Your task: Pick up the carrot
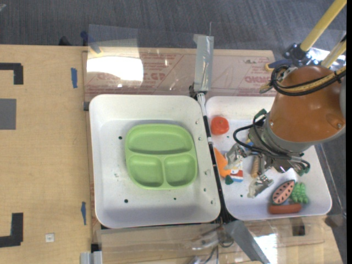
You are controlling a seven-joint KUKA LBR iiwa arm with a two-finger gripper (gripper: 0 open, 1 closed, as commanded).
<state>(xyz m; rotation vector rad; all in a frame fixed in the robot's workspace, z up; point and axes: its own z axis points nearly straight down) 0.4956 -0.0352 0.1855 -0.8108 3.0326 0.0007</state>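
Note:
The carrot [220,161] is a small orange piece lying in the right bin [319,164], close against that bin's left wall. My gripper [246,166] hangs low over the middle of the right bin, just right of the carrot, under the arm's orange band [306,110]. Cables and metal parts crowd the wrist. Nothing shows clearly held in it.
Near the carrot lie an orange-red round toy [220,125] at the bin's back and a small red, white and blue piece [235,175]. A watermelon slice [283,192], a green bunch [300,193] and a red piece [285,208] sit at front right. The left bin [104,147] holds a green divided plate [161,155].

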